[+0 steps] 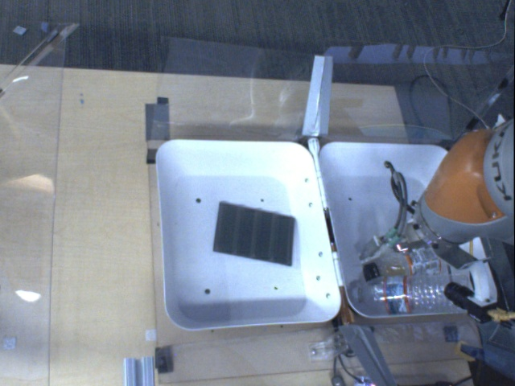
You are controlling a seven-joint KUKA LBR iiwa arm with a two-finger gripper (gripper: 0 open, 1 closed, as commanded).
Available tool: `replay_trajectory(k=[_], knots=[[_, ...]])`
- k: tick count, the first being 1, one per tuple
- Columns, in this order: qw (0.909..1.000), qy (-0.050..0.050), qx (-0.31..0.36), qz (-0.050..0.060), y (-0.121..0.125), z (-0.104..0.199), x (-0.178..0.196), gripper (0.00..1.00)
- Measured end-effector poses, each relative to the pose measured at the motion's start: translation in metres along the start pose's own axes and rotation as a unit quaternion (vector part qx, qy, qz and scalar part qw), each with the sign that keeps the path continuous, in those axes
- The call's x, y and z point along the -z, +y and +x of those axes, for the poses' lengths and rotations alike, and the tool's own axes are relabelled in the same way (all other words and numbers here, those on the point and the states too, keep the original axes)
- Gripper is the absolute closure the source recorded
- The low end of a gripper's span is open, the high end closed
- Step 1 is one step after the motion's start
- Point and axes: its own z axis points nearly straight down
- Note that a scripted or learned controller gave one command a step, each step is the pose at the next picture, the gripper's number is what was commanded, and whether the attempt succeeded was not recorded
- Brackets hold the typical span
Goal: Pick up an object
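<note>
Gripper (400, 257) sits low over the right bin (358, 175), toward that bin's near side; clear housing, wiring and glare there prevent a reading of its grip, so whether it is open, closed or has hold of anything cannot be told. Arm (475, 187) enters from the right edge, its orange band rounded and prominent above the wrist, with the wrist angled down and leftward into the bin. A dark cable (396, 185) loops up from the wrist area across the bin floor. Just below the gripper, against the bin's near wall, lies a clear plastic object (400, 296) with small coloured markings; contact between the two cannot be confirmed. Left bin (181, 215) holds a dark ribbed rectangular pad (255, 232), lying flat near the centre, slightly skewed to the bin walls and well apart from the gripper. Both bins rest side by side, rims touching, on a light wooden bench (80, 215). A metal upright (317, 95) stands behind the join of the bins. Beyond the bench lies dark grey carpet (201, 6).
</note>
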Motion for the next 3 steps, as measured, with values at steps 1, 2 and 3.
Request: replay_trajectory(k=[1, 2, 3], knots=[[0.9995, -0.003, 0.031, -0.005, -0.002, 0.026, -0.015, 0.00], [0.9994, -0.004, 0.032, -0.011, 0.002, 0.026, -0.002, 1.00], [0.9994, -0.004, 0.032, -0.011, 0.002, 0.026, -0.002, 0.00]])
